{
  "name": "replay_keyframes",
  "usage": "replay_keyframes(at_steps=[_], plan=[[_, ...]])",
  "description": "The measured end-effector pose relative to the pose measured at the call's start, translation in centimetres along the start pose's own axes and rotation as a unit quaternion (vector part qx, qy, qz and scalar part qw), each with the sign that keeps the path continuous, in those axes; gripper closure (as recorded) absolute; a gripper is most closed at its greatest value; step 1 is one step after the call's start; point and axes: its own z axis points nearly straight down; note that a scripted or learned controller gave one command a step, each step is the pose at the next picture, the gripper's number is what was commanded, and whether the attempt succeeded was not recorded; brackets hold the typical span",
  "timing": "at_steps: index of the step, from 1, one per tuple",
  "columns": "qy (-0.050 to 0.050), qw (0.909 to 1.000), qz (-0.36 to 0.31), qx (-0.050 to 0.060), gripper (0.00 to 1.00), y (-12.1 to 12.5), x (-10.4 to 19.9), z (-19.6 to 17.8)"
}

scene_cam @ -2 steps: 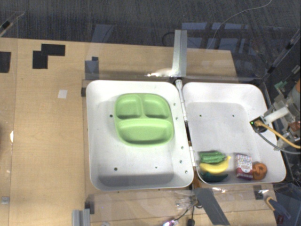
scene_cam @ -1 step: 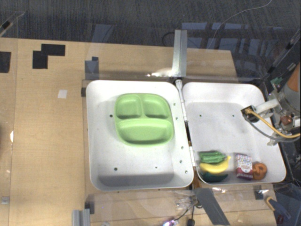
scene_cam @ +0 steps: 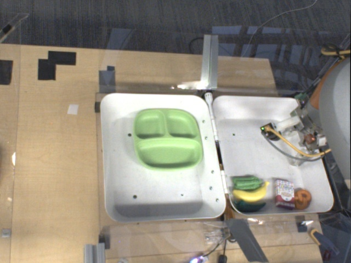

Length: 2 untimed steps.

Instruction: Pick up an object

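My gripper (scene_cam: 303,141) hangs over the right part of the right bin (scene_cam: 247,114), on the grey arm (scene_cam: 335,108) that reaches in from the right. Along the front wall of that bin lie a yellow banana (scene_cam: 251,192) with a green vegetable (scene_cam: 248,182) above it and a dark green item (scene_cam: 251,205) below it. To their right are a red and white packet (scene_cam: 284,193) and a brown donut-like piece (scene_cam: 302,198). The gripper is well behind these objects and touches none of them.
A green divided plate (scene_cam: 166,137) lies in the middle of the left bin (scene_cam: 118,190). A metal divider (scene_cam: 215,141) separates the two bins. A metal post (scene_cam: 210,62) stands behind them on the wooden bench.
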Motion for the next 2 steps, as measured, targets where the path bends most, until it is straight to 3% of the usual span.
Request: replay_keyframes(at_steps=[1,2], plan=[[0.003,1.0,-0.007,-0.002,1.0,-0.1,0.4,-1.3],[0.002,0.9999,0.01,0.0,1.0,-1.0,-4.8,-0.2]])
